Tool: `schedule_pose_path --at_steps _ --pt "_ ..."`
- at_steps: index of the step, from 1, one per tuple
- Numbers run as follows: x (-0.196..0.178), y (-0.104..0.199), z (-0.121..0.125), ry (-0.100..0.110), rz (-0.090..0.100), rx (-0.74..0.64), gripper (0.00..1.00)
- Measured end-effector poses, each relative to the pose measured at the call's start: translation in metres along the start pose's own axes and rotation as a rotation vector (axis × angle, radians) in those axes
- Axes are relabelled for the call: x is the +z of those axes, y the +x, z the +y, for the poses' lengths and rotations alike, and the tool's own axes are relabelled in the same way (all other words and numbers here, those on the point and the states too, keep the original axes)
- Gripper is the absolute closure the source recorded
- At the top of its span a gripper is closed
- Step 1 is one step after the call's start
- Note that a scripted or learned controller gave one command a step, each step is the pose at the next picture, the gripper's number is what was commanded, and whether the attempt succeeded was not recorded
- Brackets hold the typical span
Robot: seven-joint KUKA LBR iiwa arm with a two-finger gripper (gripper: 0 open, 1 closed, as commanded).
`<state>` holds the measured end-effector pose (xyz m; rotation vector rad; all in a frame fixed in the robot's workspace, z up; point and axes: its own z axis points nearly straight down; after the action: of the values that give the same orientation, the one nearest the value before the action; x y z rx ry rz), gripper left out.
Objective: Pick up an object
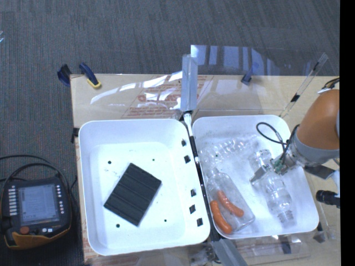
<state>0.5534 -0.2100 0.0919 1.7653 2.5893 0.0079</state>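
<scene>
Clear plastic bottles are what the right bin point(202, 127) holds, and they are hard to separate against the white floor. One lies along the bin's right side point(279, 195), its ribbed body running toward the near right corner. Another clear container point(230, 201) lies tilted in the near left part of the same bin, and two orange, sausage-shaped pieces point(224, 210) show through or on it; which of the two cannot be told. More crumpled clear plastic point(230, 148) glints toward the far left of that bin.

Largest first: the table point(111, 96) carries both bins side by side, with a clear upright panel point(260, 76) at its far edge. The left bin point(89, 148) has a flat black ribbed slab point(133, 194) lying at a slant on its floor. A teach pendant with a screen point(36, 206) sits off the table to the left.

The arm point(321, 129) enters from the right, its orange band above the grey wrist, bent downward and leftward into the right bin. A black cable point(270, 133) loops above the wrist. The pincer point(265, 170) is low over the clear bottles near the bin's middle right; whether it is spread or closed cannot be told.
</scene>
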Motion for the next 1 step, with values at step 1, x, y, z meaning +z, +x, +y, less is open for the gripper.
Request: schedule_pose_path --at_steps 1 --pt "0.0031 -0.0215 0.0497 0.005 0.002 -0.043 0.0"
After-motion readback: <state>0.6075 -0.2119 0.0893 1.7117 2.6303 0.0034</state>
